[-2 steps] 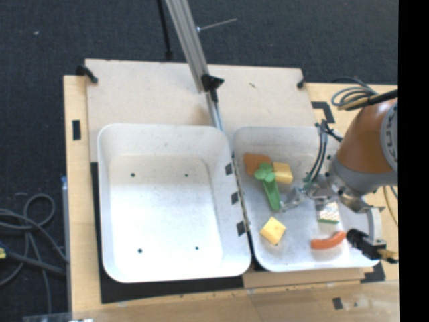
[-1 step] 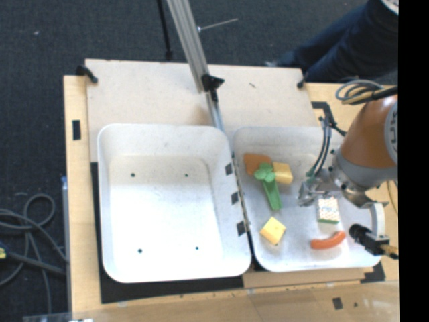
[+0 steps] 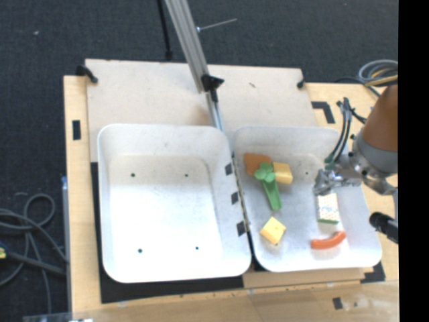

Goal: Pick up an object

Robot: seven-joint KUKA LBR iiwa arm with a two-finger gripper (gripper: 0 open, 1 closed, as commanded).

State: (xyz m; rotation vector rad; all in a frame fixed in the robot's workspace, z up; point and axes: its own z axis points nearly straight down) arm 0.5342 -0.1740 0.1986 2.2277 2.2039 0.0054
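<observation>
Orange curved piece (image 3: 328,241) nearest; jaws (image 3: 328,188) above white box (image 3: 328,208), spread unclear, arm (image 3: 382,129) cropped

A small white carton (image 3: 328,208) with green print lies flat in the right bin (image 3: 295,139), directly below the gripper (image 3: 328,182), its top edge just at the fingertips. A curved orange-red piece (image 3: 328,241) rests further below the gripper, near the bin's front rim. To the gripper's left lie a green toy (image 3: 269,185), an orange block (image 3: 255,162), a yellow block (image 3: 283,174) touching the toy, and a tilted yellow cube (image 3: 273,231).
</observation>
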